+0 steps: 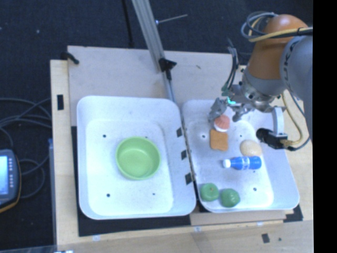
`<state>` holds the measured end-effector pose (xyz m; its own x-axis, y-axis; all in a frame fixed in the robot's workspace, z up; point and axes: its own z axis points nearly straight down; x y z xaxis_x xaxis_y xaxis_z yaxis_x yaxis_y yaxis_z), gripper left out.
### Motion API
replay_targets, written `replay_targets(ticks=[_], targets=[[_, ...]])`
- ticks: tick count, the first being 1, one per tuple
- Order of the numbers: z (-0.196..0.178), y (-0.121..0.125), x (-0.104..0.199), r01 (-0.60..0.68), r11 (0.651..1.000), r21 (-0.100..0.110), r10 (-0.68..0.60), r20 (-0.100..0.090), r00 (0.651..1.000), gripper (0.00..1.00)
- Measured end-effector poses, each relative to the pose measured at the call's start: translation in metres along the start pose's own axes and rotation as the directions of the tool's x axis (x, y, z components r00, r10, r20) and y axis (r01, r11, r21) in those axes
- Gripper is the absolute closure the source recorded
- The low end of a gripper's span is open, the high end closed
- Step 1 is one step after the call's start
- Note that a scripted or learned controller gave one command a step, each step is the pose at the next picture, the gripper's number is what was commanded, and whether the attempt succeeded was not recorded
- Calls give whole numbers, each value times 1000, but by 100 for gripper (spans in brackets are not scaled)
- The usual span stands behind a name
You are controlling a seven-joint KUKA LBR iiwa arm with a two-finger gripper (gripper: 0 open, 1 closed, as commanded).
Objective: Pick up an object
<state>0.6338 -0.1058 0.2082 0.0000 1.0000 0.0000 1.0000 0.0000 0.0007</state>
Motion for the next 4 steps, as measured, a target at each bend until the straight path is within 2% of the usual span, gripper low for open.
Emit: replay_targets(ticks=[1,2,3,4], targets=[[0,0,0,0,1000,0,0,0,1000,0],[43,2,5,0,1000,3,0,0,1000,0],[106,-1,4,0,1000,4,0,0,1000,0],[106,-1,3,0,1000,-2,0,1,1000,0]])
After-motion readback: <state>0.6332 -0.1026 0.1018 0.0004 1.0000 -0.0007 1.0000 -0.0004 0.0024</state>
